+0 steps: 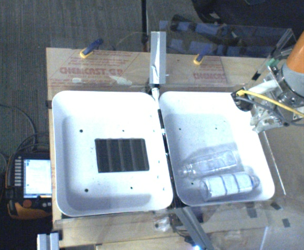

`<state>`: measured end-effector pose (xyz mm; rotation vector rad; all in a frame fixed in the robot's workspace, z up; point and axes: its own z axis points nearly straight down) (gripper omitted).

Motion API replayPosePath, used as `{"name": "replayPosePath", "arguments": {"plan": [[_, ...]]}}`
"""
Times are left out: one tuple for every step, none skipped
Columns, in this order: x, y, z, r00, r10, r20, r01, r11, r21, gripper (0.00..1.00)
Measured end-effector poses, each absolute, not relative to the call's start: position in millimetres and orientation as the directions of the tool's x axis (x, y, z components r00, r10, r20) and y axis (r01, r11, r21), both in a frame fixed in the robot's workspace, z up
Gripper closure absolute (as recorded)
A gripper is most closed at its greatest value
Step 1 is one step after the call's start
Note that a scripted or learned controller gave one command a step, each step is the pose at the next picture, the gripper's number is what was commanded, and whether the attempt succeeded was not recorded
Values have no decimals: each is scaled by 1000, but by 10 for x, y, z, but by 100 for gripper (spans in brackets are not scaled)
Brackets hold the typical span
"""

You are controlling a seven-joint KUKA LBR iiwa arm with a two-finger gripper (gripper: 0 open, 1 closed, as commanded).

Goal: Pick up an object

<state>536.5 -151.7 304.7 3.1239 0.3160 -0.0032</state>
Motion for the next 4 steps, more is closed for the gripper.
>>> {"name": "replayPosePath", "arguments": {"plan": [[5259,-1358,2504,932,363,-4,363,-932,-1,100],[5405,-718,2767,917,400,-3,400,-917,-2,100],[5415,-284,2978,518,855,-2,855,-518,-3,100],[5177,-702,2591,560,829,-2,829,-560,-3,100]]}}
